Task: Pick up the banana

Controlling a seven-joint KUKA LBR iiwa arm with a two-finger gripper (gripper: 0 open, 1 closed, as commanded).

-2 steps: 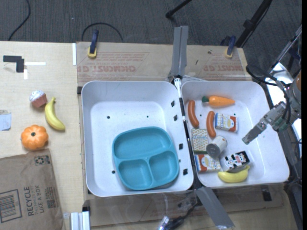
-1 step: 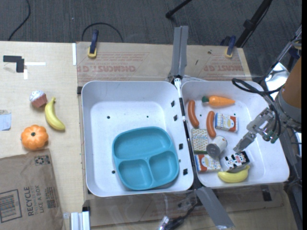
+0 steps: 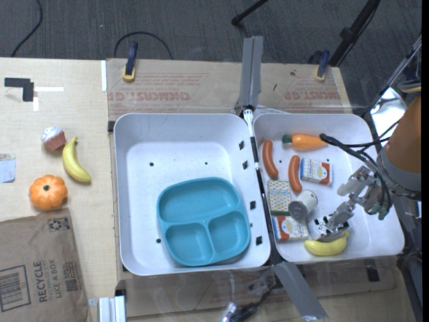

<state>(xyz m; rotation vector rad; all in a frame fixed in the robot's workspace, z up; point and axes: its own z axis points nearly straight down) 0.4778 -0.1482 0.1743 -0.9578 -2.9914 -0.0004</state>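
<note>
A yellow banana (image 3: 326,246) lies at the front of the right bin (image 3: 387,245), near its front wall. My gripper (image 3: 334,212) reaches in from the right and hangs just above and behind the banana, open, with nothing between its fingers. A second banana (image 3: 75,161) rests on the bench to the left of both bins, between a cupcake (image 3: 53,139) and a small orange pumpkin (image 3: 48,192).
The right bin also holds two sausages (image 3: 269,158), a carrot (image 3: 306,141), small food boxes (image 3: 315,171), a can (image 3: 301,206) and a carton (image 3: 290,228) close beside the banana. A blue divided tray (image 3: 201,220) sits in the left bin (image 3: 134,180). Black cables trail along the arm.
</note>
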